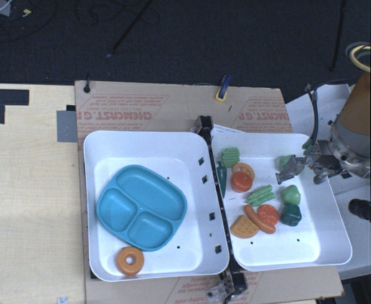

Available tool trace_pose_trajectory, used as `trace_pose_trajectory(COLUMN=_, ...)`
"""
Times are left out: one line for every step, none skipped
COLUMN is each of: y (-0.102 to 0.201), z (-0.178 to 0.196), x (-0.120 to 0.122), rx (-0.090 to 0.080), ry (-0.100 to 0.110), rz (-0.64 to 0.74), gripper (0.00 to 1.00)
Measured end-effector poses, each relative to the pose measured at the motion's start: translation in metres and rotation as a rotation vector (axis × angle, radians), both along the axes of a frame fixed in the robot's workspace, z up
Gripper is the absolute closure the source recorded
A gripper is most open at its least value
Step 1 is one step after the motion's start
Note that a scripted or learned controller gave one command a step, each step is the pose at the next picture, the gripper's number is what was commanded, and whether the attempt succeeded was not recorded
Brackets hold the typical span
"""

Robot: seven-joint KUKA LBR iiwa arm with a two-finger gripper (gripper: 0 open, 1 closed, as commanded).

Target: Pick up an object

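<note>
The jaws, whether parted or clenched I cannot tell, hover just above the green toy.

The cardboard sheet under the bins bears red upside-down print, too blurred to read surely.

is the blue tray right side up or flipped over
Right side up: the blue tray in the left bin shows its three hollow compartments facing up.

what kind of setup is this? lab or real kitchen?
Most likely a robot lab bench, not a kitchen: two white bins sit on cardboard, holding toy food like a donut and a blue divided plate, with loose cables on dark carpet behind.
</note>
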State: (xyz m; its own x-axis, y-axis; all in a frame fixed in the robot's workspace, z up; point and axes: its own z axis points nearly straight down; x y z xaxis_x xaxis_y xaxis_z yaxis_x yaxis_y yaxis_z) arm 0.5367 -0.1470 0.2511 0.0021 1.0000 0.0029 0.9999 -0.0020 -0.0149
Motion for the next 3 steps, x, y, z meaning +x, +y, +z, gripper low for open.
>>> trace_pose_trajectory(y=0.000, z=0.006, x=0.002, rx=-0.002, ry=-0.011, rz=0.002, gripper=0.00)
trace_pose_trajectory(y=-0.003, z=-0.055, x=0.007, rx=-0.001, ry=-0.007, rz=0.002, gripper=0.00)
trace_pose_trajectory(y=-0.004, z=-0.100, x=0.011, rx=-0.001, ry=-0.008, rz=0.001, gripper=0.00)
